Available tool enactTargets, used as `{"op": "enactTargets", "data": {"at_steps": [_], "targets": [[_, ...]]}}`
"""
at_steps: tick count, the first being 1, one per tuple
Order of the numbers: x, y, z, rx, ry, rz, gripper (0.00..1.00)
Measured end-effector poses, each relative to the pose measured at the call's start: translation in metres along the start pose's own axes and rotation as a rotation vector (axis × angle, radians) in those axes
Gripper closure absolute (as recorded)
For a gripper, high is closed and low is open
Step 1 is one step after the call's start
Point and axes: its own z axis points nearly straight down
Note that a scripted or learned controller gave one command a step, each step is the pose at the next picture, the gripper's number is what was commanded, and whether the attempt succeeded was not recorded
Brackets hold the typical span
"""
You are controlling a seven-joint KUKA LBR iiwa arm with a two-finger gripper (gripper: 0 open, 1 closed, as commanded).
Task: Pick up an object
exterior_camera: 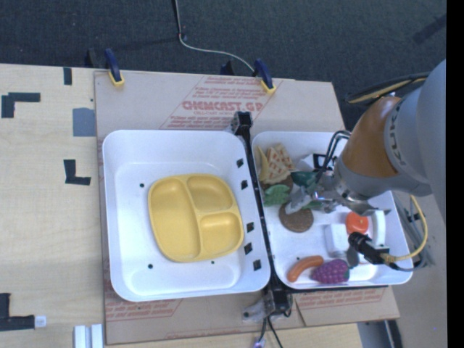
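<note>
Camera view: reaching down into the right bin (384, 278) for a toy.
Hovering the gripper (303, 203) low, touching or just above the brown cookie (296, 220), beside the green leaf (276, 193); cannot tell open or closed. Likely needing next: closing on the cookie, then lifting.

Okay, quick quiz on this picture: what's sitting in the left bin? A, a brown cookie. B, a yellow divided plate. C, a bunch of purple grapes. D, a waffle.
B: the yellow divided plate lies alone in the left bin, while the grapes, cookie and waffle all lie in the right bin.
</note>
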Motion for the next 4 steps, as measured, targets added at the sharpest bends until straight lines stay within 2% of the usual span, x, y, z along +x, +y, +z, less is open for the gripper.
{"op": "enactTargets", "data": {"at_steps": [1,2,3,4], "targets": [[0.033,0.044,0.002,0.016,0.003,-0.006,0.0],[0.028,0.078,0.005,0.019,0.011,-0.007,0.0],[0.031,0.08,-0.007,0.016,0.014,-0.009,1.0],[0.099,0.042,-0.094,0.026,0.011,-0.01,1.0]]}}
